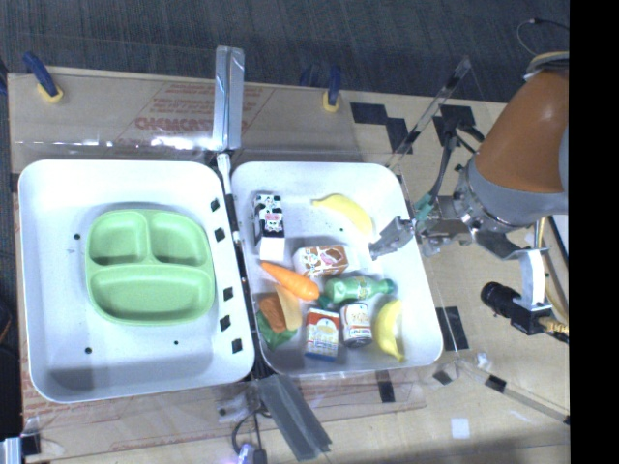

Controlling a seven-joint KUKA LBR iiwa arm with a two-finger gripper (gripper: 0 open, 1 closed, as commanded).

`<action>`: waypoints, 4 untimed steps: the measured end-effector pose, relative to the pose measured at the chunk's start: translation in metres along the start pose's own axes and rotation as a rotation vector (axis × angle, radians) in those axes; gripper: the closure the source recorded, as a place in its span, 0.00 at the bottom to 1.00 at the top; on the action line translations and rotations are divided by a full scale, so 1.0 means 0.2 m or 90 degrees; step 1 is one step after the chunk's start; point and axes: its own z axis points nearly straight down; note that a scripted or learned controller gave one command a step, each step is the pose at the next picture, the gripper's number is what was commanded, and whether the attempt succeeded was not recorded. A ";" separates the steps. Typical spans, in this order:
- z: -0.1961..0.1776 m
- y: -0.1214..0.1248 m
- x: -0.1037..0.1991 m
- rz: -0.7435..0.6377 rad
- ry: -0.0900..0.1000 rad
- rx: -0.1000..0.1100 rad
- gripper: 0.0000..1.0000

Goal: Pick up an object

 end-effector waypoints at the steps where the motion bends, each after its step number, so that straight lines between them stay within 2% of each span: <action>1: 0.47 -0.08 0.09 -0.032 0.000 0.001 0.00; 2: 0.94 0.04 -0.11 0.021 0.000 -0.001 0.00; 3: 0.89 0.04 -0.11 0.018 -0.001 0.000 1.00; 4: 0.14 0.11 0.24 0.077 0.000 -0.002 1.00</action>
